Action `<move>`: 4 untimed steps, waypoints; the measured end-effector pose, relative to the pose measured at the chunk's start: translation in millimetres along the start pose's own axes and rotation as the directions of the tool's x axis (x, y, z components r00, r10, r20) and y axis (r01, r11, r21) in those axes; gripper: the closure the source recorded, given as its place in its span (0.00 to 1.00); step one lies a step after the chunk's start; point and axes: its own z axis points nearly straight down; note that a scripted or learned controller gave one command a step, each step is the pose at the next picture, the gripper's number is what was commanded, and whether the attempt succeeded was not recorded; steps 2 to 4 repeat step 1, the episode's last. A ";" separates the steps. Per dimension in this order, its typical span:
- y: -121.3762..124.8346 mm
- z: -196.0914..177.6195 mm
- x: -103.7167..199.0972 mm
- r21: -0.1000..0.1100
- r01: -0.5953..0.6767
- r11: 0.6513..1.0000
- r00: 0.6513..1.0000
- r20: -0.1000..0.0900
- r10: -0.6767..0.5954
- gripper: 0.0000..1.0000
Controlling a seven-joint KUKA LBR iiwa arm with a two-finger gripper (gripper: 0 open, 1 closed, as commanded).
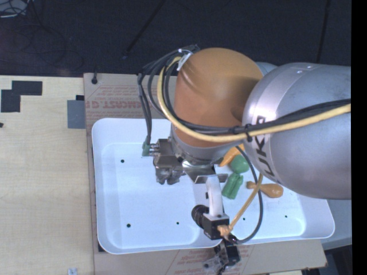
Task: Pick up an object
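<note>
Green object (234,179) and orange object (269,189) partly hidden by arm (298,130), bin (114,234) partly covered

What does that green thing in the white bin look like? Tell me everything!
The green object looks like smooth plastic, with a rounded upper end and a stubbier cylinder-like lower part. It lies tilted in the white bin, partly hidden under the arm. An orange object lies close beside it; whether they touch is unclear.

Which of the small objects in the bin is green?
The green object, beside the arm; the other small objects, at and, are orange.
</note>
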 end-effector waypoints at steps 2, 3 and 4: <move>2.9 -13.1 40.4 -0.011 0.007 1.000 1.000 -0.004 -0.007 1.00; 2.9 -13.1 40.4 -0.011 0.007 1.000 1.000 -0.004 -0.007 1.00; 2.9 -13.1 40.4 -0.011 0.007 1.000 1.000 -0.004 -0.007 1.00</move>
